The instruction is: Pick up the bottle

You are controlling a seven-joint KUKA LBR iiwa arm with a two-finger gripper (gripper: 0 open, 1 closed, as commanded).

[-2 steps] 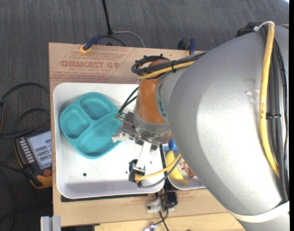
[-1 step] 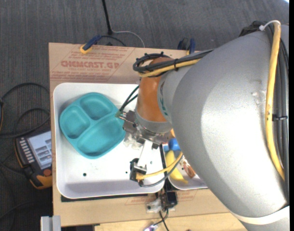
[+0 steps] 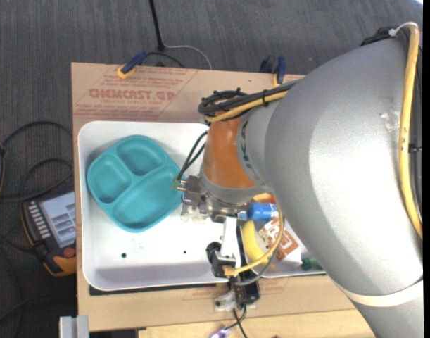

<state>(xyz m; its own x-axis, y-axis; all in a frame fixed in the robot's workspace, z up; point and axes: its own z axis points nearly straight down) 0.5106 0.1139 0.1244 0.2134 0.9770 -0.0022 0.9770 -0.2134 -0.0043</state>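
My gripper (image 3: 203, 206) hangs over the right side of the left bin (image 3: 102, 266), close to the wall between the two bins, and the orange-banded wrist hides most of it. Just right of it, under the arm, a blue and orange object (image 3: 261, 210) peeks out; I cannot tell whether it is the bottle. Nothing shows in the gripper's grasp.
A teal divided plate (image 3: 134, 180) lies in the left bin's far left part. In the right bin (image 3: 299, 272), a yellow curved object (image 3: 248, 239), an orange and white packet (image 3: 286, 243) and a small green piece (image 3: 310, 263) show beneath the arm. The arm covers most of that bin.
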